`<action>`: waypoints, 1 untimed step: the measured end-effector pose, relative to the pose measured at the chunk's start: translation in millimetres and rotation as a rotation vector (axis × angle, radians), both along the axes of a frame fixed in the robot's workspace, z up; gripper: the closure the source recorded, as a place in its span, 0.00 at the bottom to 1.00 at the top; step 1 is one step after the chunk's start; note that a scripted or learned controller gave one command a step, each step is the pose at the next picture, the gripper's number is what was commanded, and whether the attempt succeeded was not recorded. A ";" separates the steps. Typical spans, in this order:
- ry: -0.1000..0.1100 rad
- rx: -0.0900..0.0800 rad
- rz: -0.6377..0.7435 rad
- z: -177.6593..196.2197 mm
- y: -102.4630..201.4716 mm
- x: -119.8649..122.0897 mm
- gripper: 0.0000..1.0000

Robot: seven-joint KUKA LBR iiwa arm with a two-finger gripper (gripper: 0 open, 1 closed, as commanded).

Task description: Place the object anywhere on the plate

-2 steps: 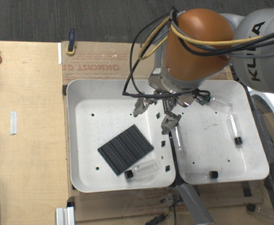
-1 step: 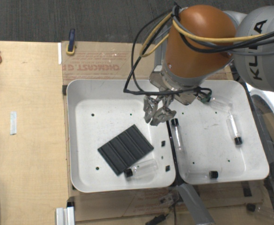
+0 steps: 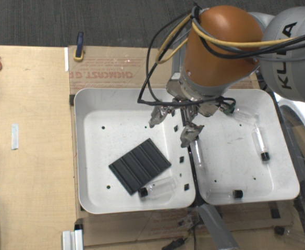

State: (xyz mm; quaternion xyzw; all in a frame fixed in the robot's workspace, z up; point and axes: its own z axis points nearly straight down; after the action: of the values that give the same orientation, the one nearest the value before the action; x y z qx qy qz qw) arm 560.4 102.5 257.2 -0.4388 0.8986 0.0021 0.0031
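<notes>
Above the bins' shared rim (image 3: 194, 163) — pincer (image 3: 174, 125) spread, apparently holding nothing.

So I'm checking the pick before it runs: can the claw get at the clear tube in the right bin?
Probably yes. The clear tube lies alone on the right bin floor, nothing on it, and the open claw hangs nearby, over the bins' shared edge.

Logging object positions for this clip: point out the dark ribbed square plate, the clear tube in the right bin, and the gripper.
dark ribbed square plate (image 3: 139, 165), camera view, centre of its top.
clear tube (image 3: 259, 141), camera view, mid-body.
gripper (image 3: 173, 125), camera view, midway between fingertips.
</notes>
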 end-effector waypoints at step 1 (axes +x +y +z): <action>-0.002 0.003 -0.007 9.1 -0.6 1.3 1.00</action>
State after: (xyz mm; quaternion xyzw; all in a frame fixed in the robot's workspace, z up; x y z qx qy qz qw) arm 561.8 102.0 266.3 -0.4358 0.9000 0.0031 0.0049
